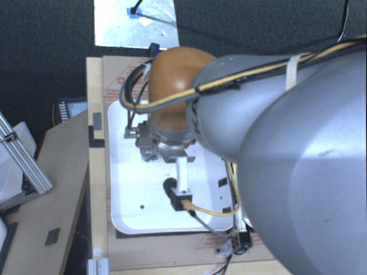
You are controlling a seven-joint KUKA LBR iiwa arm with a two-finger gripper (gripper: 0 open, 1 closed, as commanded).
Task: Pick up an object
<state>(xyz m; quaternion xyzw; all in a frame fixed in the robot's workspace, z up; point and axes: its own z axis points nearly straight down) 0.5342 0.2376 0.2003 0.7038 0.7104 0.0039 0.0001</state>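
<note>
In the camera view the tool [156, 146] hangs over the middle of the one white bin [123, 216]; I cannot tell whether it is wide or narrow. Two small dark pieces [222, 183] lie near the bin's right wall, and one dark speck [142, 206] lies towards its front. The pieces look light, thin and likely to slip, so pinch one across its short sides.

A white bin [132, 213] rests on the bench [69, 153], a shiny, perhaps foil, sheet [135, 22] beyond.

The grey arm [287, 130] hangs over the white bin [123, 213], covering its right side.
</note>
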